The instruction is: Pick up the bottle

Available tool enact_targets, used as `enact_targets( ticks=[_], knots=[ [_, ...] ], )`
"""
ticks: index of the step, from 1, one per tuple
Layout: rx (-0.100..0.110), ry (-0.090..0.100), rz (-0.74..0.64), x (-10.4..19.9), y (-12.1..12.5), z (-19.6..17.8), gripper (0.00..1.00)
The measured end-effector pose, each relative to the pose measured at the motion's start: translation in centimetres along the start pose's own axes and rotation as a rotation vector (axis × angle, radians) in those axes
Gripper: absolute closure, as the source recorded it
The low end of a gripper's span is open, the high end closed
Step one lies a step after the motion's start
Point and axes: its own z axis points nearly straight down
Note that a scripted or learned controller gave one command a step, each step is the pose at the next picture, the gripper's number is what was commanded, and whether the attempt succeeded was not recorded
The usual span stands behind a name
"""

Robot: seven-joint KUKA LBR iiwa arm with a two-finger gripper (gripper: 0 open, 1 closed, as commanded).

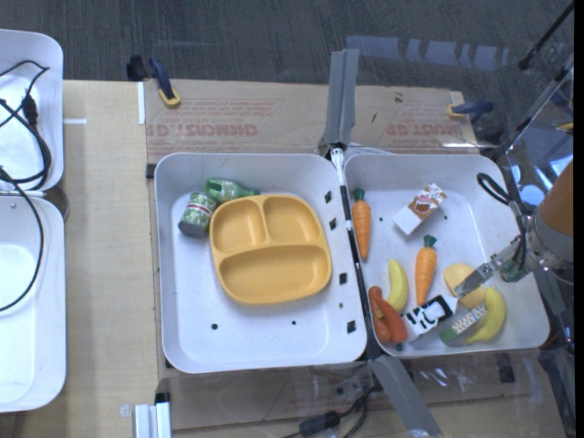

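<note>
The main risk, as I judge it, is a grab in the wrong bin: the gripper (474, 281) hangs low in the right bin (456, 167), its jaws narrowly parted and holding nothing, beside a banana (491, 316), while the bottle (195, 214) lies well apart in the left bin (182, 318), touching the yellow plate (270, 246) (awkward finger room). The right bin holds carrots (361, 226) and a small carton (420, 210).

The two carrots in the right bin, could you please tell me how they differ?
The carrot by the divider lies near the bin's left wall, its green top pointing to the far side; the middle carrot lies further right, between two bananas, and looks slightly shorter. Both are orange, green-topped and lie lengthwise.
</note>
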Motion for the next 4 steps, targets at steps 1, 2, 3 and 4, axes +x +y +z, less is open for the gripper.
enact_targets(
  ticks=[1, 2, 3, 4],
  knots=[
    [-0.002, -0.002, 0.001, 0.0, 0.1, -0.9, 1.00],
    [0.008, 0.004, -0.291, -2.9, 4.8, 1.4, 1.00],
    [0.009, 0.006, -0.364, -1.0, 1.4, -2.0, 1.00],
    [0.010, 0.002, 0.001, -6.0, 11.0, 1.4, 1.00]
  ],
)
